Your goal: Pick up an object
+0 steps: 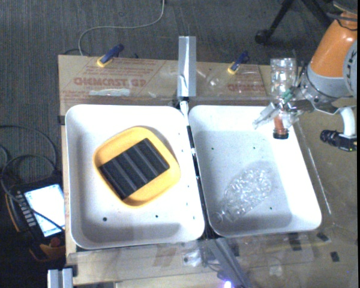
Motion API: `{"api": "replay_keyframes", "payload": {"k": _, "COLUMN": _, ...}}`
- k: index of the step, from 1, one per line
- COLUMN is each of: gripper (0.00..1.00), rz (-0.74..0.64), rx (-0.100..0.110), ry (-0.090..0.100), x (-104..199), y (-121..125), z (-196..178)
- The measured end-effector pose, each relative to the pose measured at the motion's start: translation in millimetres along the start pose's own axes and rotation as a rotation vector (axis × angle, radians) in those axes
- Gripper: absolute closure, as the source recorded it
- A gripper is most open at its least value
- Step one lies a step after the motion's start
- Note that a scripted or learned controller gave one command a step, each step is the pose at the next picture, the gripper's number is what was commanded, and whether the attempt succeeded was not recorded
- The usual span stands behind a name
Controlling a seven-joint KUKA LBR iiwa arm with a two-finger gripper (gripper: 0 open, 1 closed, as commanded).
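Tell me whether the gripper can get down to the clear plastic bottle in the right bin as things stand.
Probably yes. The gripper sits over the right bin at its far edge, and the clear plastic bottle lies alone on the bin floor with nothing over or against it.

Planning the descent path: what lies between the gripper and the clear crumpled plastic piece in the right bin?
In the camera view, bare white bin floor separates the gripper from the crumpled plastic piece.

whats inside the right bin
A clear crumpled plastic item lies on the right bin floor. The gripper hangs over its far right corner, hiding the floor beneath.
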State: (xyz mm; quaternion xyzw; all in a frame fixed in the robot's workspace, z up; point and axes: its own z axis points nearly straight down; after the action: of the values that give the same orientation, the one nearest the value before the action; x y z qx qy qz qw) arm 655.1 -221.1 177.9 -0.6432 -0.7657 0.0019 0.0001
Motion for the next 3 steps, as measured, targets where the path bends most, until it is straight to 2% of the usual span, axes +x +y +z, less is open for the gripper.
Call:
{"api": "replay_keyframes", "payload": {"k": 1, "gripper": 0.0, "rz": -0.038, "rx": 0.0, "ry": 0.0, "x": -1, "y": 6, "z": 27}}
{"api": "replay_keyframes", "payload": {"k": 2, "gripper": 0.0, "rz": -0.08, "rx": 0.002, "ry": 0.009, "x": 2, "y": 15, "z": 51}}
{"api": "replay_keyframes", "payload": {"k": 3, "gripper": 0.0, "rz": -0.142, "rx": 0.011, "ry": 0.026, "x": 8, "y": 18, "z": 82}}
